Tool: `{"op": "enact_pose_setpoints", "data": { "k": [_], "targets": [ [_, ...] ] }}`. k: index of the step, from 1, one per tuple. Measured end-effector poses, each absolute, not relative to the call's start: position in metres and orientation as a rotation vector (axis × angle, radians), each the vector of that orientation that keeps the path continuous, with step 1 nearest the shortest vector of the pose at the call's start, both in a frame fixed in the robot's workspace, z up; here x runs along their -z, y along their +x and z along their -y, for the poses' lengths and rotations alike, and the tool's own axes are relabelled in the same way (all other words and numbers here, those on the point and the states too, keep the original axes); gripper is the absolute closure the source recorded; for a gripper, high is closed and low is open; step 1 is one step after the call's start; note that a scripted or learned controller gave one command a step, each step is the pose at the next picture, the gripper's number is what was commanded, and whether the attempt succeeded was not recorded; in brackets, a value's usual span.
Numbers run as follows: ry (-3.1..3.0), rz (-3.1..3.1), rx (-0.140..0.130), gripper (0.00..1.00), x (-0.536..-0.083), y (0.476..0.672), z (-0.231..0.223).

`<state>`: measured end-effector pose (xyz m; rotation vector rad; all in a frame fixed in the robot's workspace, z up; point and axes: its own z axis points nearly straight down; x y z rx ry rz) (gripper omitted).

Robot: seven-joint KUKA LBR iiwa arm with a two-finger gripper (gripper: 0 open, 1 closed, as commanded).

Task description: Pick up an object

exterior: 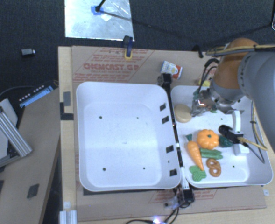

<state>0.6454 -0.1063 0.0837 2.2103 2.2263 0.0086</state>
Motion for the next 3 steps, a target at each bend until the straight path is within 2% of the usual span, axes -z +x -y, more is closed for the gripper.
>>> {"op": "enact_pose_setpoints", "data": {
  "k": [1,2,3],
  "targets": [
    [2.204,-2.229,-0.014,1.00,-0.191,0.658,0.031],
    [2.201,-2.228,-0.020,1.00,-0.330,0.671,-0.046],
    [2.208,-2.229,-0.013,1.00,-0.418,0.669,-0.142]
  ]
}}
